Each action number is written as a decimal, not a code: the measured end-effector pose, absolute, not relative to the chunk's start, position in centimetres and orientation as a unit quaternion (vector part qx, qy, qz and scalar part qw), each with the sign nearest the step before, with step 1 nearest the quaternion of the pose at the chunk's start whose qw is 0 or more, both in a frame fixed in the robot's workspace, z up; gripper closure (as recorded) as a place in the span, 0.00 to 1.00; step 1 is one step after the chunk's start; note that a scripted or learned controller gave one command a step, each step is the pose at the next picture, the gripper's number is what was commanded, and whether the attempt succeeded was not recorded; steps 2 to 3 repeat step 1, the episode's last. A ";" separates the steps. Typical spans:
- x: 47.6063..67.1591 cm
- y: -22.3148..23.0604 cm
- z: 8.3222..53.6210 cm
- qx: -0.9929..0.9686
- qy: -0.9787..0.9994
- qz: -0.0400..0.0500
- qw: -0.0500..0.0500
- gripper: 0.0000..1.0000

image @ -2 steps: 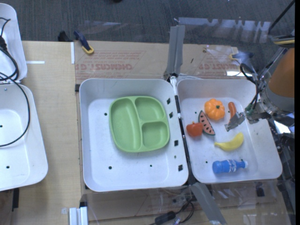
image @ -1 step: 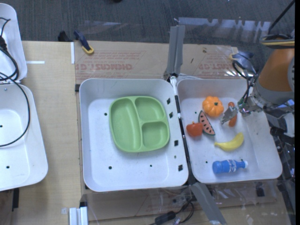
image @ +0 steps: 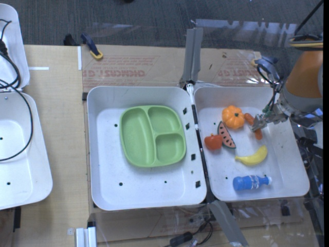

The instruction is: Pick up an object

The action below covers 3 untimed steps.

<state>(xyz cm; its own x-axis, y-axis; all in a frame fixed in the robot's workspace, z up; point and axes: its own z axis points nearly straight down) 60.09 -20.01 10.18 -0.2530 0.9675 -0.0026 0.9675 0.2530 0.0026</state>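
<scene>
small orange plastic pumpkin just left of tool | slim orange-red carrot-like toy at tool tip | tool grip: cannot tell

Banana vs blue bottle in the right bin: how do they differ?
Colour: the banana is yellow, the blue bottle is blue with a white cap. Shape: the banana is curved, the bottle straight and cylindrical. Place: the banana lies nearer the middle of the right bin, the bottle nearer its front wall. Both lie on their sides, apart from each other and from the gripper.
</scene>
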 end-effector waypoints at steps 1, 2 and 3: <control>60.8 -12.2 17.5 0.605 0.797 0.000 0.001 1.00; 60.8 -12.2 17.5 0.605 0.797 0.000 0.001 1.00; 60.8 -12.2 17.5 0.605 0.797 0.000 0.001 1.00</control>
